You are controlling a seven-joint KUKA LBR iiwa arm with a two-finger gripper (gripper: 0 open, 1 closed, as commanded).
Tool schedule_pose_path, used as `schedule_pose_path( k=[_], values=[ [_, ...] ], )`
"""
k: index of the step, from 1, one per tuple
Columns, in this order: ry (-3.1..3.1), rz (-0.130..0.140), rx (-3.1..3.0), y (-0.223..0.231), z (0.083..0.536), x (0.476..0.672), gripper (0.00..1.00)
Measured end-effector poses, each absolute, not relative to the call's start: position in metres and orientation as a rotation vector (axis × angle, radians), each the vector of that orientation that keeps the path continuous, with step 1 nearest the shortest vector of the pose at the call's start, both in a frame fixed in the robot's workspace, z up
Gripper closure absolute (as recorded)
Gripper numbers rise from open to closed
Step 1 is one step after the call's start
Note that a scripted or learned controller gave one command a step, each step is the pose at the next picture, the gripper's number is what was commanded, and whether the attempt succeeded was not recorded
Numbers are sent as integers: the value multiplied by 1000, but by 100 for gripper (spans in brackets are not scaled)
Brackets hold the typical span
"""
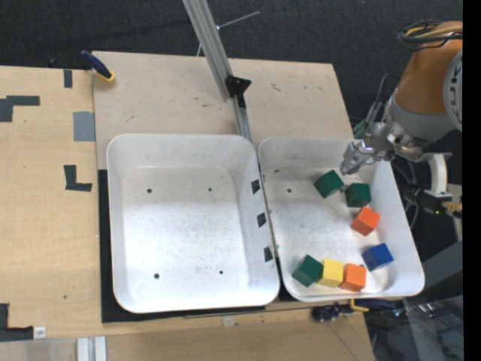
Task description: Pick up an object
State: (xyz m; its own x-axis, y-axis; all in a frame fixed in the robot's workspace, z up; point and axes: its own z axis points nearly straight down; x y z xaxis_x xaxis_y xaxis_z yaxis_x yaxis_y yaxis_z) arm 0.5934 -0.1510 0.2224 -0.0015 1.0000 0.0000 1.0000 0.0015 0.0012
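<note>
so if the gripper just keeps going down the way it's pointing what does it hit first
Probably the upper green cube: the gripper points down-left at it from just above. Depth is unclear, so it could land on the right bin floor beside the cube.

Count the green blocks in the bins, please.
3, all in the right bin: one green block just below the gripper, another to its right, and a third at the near edge beside the yellow block.

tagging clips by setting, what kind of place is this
Most likely a robotics lab test bench: a grey and orange arm reaches over two white bins, the right one holding coloured blocks, on a plywood bench marked with tape.
</note>
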Motion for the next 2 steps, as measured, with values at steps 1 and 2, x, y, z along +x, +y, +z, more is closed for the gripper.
schedule_pose_path(
  k=[1,2],
  values=[
    [2231,1,2215,-90,223,601,100],
    [2230,1,2216,-43,227,592,100]
  ],
)
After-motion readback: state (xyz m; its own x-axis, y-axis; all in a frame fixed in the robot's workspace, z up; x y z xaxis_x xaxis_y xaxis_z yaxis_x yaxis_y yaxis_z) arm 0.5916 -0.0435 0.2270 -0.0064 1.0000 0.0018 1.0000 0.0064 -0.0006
